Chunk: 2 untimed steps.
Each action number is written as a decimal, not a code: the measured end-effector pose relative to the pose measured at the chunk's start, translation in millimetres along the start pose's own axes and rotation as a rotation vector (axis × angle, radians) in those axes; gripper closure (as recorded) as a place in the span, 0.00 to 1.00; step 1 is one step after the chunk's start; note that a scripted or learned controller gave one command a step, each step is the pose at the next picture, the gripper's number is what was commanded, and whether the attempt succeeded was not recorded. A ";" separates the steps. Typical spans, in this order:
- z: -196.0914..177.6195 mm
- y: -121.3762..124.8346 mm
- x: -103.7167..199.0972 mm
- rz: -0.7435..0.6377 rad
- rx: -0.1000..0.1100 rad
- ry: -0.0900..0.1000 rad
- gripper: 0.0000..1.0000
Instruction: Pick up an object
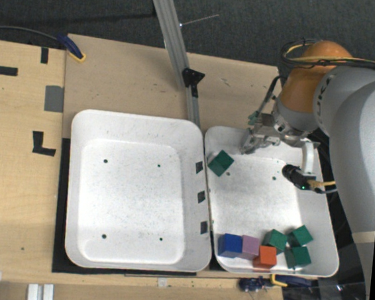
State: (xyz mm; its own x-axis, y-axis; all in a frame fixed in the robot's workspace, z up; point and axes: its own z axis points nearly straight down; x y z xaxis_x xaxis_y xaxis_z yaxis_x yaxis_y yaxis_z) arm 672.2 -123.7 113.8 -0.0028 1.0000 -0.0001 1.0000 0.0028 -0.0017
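The jaws (pixel 255 144) hang over the right bin's (pixel 314 212) far end, grip state impossible to tell. The green cube (pixel 221 163) sits tilted just beside them, toward the divider; a descent here risks missing or nudging it aside.

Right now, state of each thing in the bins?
Claw: over right bin's far end, holding nothing visible.
Lone green cube: tilted, apart from the rest.
Blue cube: resting, near edge.
Orange cube: resting, in cluster.
Right bin: holds all cubes.
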 end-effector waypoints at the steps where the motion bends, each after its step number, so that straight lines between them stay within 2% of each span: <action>1: -53.2 -4.2 9.7 0.000 -0.006 0.000 1.00; 2: -104.8 -9.6 2.6 0.002 -0.006 -0.001 1.00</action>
State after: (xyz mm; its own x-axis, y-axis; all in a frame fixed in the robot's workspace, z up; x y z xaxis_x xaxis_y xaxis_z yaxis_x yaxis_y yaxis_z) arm 662.8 -121.2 218.6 -0.0012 1.0000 -0.0012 1.0000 0.0012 0.0046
